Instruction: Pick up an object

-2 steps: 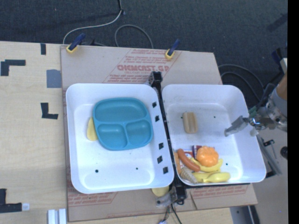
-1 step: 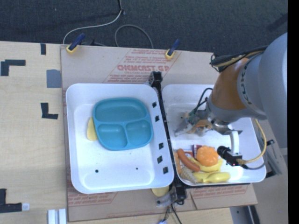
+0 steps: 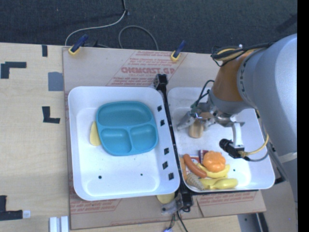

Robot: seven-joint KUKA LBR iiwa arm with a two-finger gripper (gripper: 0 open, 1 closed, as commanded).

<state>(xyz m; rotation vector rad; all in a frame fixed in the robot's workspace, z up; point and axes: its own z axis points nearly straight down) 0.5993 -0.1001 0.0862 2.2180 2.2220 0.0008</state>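
The gripper (image 3: 195, 124) hangs low near the right bin's (image 3: 260, 178) middle, pinching a small tan block (image 3: 195, 130) between its fingers.

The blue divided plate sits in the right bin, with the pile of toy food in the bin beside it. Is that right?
Not quite. The camera view shows the blue divided plate in the left bin, not the right one. The rest holds: the pile of toy food lies in the bin beside it, the right bin, at its near end, below the gripper.
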